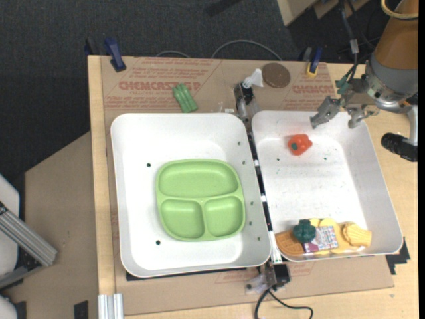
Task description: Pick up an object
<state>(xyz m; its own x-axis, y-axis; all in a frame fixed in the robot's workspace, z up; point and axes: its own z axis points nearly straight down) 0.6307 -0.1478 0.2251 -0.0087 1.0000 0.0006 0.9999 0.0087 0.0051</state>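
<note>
My gripper [340, 113] hangs over the far edge of the right bin [372, 178], its two fingers [322, 115] spread apart and holding nothing. A small red pepper-like toy [299, 143] lies in the right bin's far part, a little left of and nearer than the gripper. At the near edge of that bin sit a dark green toy [305, 231], a small printed packet [324, 239] and a yellow corn-like toy [354, 234], bunched together on an orange piece.
The left bin [133, 178] holds a green divided plate [199, 199]. Behind the bins on the cardboard lie a green clip-like object [185, 98] and a brown disc [275, 76]. A black bracket [246, 102] stands between the bins' far corners.
</note>
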